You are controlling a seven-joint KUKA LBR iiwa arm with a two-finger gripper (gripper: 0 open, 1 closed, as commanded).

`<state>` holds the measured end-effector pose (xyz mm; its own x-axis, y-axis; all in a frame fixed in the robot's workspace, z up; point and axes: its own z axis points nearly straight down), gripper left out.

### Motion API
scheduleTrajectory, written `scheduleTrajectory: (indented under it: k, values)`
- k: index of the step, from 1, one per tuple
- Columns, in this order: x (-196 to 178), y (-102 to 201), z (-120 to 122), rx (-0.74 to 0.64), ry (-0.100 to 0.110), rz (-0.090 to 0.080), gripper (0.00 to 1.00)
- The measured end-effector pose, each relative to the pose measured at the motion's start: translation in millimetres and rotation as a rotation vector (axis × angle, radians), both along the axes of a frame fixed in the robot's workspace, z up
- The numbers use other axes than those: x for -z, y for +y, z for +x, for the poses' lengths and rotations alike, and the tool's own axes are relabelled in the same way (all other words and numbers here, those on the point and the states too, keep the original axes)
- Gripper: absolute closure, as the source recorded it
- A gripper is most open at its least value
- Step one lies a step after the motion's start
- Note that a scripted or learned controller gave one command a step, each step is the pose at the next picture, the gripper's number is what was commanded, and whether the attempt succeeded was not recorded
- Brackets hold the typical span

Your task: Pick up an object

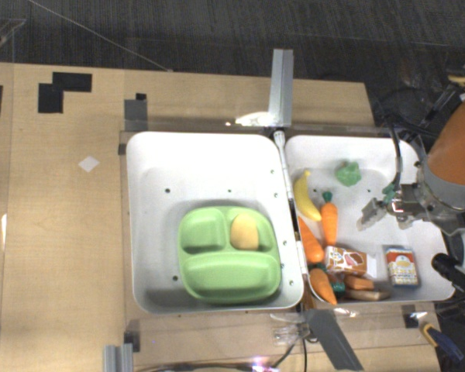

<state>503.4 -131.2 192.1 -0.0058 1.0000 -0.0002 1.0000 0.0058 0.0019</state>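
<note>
Robot gripper (377, 211) hovers in the right bin (372, 147), fingers spread and holding nothing, at three o'clock from a carrot (329, 220).

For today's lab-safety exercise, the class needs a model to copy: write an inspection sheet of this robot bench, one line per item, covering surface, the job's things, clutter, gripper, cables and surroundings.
Surface: wooden bench with black marks; left bin and right bin side by side.
Job's things: in the right bin, banana, carrots, green lump, two small cartons. In the left bin, green divided tray with a yellow fruit in its upper right compartment.
Clutter: nothing seen outside the bins.
Gripper: gripper above the right bin's bare floor, holding nothing, fingers apart.
Cables: black cables by the arm.
Surroundings: dark carpet beyond the bench.
</note>
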Motion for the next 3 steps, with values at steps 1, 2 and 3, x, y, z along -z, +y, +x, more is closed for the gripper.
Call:
scheduleTrajectory:
  k: [1,2,3]
  values:
    - [96.2,35.7,20.8,-0.037,-0.003,0.0,0.0]
    - [85.9,36.1,22.3,-0.038,-0.006,0.001,1.0]
    - [12.7,40.7,53.1,-0.064,-0.002,0.0,1.0]
